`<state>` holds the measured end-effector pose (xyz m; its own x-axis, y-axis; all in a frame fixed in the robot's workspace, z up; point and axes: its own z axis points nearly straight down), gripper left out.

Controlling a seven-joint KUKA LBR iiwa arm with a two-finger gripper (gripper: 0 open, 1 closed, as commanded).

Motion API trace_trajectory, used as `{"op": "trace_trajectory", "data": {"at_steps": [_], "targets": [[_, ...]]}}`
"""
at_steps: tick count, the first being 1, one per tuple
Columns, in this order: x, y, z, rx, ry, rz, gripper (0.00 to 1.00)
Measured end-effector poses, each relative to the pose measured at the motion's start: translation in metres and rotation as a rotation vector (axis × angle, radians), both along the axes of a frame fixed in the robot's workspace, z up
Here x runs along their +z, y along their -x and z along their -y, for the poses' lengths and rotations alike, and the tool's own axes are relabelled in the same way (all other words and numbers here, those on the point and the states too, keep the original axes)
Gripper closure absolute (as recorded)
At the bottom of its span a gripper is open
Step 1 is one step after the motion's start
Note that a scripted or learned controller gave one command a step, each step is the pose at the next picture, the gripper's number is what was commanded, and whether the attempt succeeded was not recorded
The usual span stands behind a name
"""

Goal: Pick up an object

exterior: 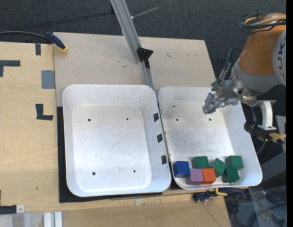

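While my gripper (209,107) hangs over the upper part of the right bin (241,141), nothing sits in it, so the pick is not done. Whether it is wide or narrow I cannot tell; too small and blurred. Blocks all lie bunched at the bin's near edge, well apart from me: blue block (181,168), purple block (196,175), orange block (209,175), and four green blocks (230,174) around them, some touching. Left bin (71,126) holds no blocks. Progress, my guess: early, approach only. Left to do: choose one block, travel to the cluster, descend, close, lift. Tight packing could spoil the grasp.
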<state>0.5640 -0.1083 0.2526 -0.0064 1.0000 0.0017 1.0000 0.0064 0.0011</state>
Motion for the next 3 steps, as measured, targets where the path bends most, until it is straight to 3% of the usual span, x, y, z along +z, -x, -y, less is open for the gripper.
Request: {"op": "trace_trajectory", "data": {"at_steps": [1,3], "targets": [[0.004,0.000,-0.055,0.001,0.000,-0.002,1.00],[-0.025,-0.010,-0.156,-0.001,0.001,-0.004,1.00]]}}
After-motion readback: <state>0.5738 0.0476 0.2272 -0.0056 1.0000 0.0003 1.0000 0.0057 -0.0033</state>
